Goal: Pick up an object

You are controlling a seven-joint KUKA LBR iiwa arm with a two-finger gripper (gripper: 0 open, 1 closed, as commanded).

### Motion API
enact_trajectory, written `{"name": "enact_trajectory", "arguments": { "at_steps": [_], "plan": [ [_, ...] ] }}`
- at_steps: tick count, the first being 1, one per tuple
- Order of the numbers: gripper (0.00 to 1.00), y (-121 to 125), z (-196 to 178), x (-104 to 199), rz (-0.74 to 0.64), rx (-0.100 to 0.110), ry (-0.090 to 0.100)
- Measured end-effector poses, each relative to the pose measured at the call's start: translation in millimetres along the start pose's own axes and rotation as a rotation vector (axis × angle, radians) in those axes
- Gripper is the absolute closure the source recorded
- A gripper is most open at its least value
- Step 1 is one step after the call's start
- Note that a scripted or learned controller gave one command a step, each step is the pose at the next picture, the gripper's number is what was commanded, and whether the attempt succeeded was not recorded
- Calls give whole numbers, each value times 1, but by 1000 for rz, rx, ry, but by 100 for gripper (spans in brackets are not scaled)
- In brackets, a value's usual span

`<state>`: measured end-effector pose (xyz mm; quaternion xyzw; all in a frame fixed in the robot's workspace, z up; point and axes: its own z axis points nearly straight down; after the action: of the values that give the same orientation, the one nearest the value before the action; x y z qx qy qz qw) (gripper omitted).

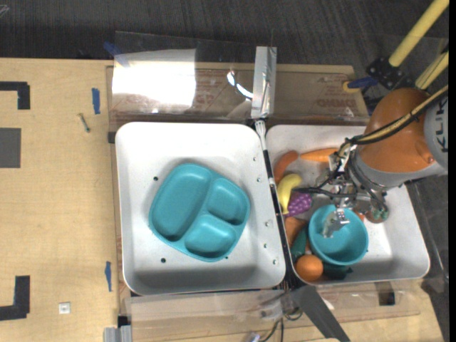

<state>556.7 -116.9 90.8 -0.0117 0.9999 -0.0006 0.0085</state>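
The claw (335,223) hangs over the teal bowl (339,242) beside the orange (309,266), seemingly lining up a grasp; its grip I cannot tell.

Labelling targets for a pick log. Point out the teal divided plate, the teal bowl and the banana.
teal divided plate (200,210), camera view, on its central ridge.
teal bowl (353,248), camera view, on its right inner wall.
banana (287,189), camera view, on its curved middle.

A teal divided plate (200,210) lies in the left white bin (135,155). Behind that bin stands a clear plastic panel (185,84) on the wooden bench (50,191)
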Motion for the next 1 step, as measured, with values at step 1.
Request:
{"name": "enact_trajectory", "arguments": {
  "at_steps": [1],
  "plan": [
    [0, 3, 2, -14, -225, -4, 6]
  ]
}}
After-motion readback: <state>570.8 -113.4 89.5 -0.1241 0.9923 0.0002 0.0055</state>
